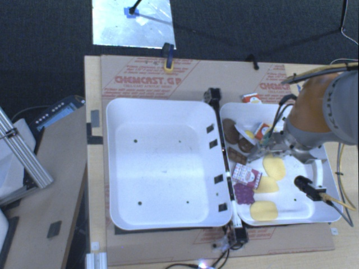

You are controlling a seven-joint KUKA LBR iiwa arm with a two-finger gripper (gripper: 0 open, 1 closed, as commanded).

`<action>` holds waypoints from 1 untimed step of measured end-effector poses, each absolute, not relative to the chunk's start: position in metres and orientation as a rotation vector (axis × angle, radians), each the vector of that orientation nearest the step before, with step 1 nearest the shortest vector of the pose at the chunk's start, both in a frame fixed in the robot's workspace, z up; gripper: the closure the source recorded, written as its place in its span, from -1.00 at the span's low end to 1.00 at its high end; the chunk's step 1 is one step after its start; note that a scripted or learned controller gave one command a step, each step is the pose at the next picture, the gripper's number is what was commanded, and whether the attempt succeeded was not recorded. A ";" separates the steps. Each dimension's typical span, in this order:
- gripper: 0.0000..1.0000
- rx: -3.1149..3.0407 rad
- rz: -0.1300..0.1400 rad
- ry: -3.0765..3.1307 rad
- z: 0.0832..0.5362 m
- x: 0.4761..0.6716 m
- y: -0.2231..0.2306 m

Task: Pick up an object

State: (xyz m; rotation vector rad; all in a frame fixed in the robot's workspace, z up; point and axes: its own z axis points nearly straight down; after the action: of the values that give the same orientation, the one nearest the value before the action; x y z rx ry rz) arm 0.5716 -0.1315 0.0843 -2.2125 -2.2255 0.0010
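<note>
Reach step: pincer (262,148) low in right shallow white bin (320,214), grip state unclear. Next: close on pale yellow round piece (274,167), lift.

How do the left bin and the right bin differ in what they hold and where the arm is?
The left bin shows bare white floor, while the right bin holds yellow pieces, a brown item and a purple packet. The arm reaches over the right bin, not the left. Both are shallow and white.
</note>
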 end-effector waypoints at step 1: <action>-1.00 -2.233 0.001 -2.219 0.164 0.505 -0.188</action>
State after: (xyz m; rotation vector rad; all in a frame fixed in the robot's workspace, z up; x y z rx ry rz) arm 0.5052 -0.1877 0.1642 -2.2328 -2.2187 0.0006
